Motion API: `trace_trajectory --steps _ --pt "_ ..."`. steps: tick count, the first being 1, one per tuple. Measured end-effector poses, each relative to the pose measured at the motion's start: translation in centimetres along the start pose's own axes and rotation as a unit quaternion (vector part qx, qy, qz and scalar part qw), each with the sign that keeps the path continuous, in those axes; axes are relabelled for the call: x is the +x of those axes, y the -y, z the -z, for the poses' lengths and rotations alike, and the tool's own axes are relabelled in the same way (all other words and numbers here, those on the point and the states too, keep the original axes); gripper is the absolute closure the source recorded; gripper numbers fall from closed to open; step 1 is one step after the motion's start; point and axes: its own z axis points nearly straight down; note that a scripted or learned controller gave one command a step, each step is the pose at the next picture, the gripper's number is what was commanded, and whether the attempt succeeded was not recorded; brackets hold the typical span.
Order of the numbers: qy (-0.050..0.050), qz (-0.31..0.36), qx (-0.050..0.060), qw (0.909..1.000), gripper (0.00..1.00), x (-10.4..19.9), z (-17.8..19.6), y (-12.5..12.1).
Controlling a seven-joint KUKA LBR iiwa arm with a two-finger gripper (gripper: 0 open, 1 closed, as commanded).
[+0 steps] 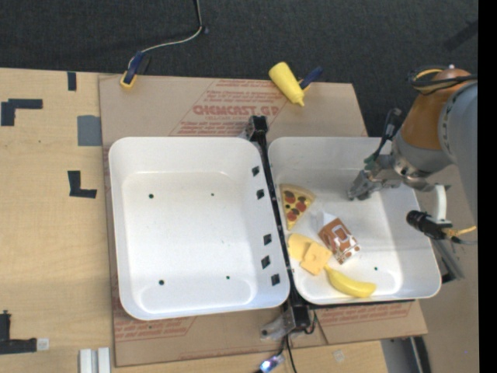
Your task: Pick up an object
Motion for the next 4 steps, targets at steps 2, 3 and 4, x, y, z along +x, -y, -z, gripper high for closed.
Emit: trace_trajectory --steps 2,3,4 --pt "0.000 0.002 -0.001 1.0000 1.00 7.5 -0.1 -0.2" --pt "0.000 0.000 0.001 1.0000 0.00 7.4 0.0 0.0" --pt "0.000 0.001 0.001 1.0000 1.00 7.4 1.0 0.1"
